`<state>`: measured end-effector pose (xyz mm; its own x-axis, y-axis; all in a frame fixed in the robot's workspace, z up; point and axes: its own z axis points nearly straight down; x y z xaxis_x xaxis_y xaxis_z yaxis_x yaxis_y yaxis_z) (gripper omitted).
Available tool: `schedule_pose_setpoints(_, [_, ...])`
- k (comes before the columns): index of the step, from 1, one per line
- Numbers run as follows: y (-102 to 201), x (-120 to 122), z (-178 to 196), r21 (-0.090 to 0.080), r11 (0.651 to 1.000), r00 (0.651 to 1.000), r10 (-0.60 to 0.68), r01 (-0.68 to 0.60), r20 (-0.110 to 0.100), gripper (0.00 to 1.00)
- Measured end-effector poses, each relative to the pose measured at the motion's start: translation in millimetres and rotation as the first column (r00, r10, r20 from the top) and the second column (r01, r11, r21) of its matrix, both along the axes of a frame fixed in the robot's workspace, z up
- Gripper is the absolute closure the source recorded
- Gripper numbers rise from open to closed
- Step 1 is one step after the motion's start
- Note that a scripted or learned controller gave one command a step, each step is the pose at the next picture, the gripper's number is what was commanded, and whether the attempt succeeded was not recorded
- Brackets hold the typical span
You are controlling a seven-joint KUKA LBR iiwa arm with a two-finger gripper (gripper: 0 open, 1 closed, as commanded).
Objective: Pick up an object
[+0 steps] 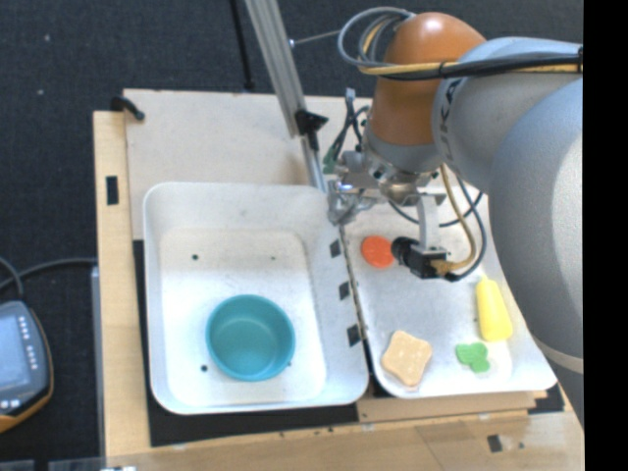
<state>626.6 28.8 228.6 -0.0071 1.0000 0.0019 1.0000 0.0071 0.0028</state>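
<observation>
My pincer [343, 202], spread or pressed together I cannot tell, hangs near the small round orange toy [376, 251] in the right shallow white bin [442, 312]; it looks light, stiff and slippery, so I'd pinch across its middle.

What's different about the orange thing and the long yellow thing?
The orange thing is round; the yellow thing is long and thin. The yellow thing looks bigger than the orange thing. The orange thing lies nearer the other bin; the yellow thing by the outer rim. Both lie in one white bin.
</observation>
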Motion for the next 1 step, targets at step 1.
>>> schedule_pose_setpoints(1, [55.0, 24.6, -1.4, 0.0, 1.0, 1.0, 0.001, -0.001, 0.0, 1.0])
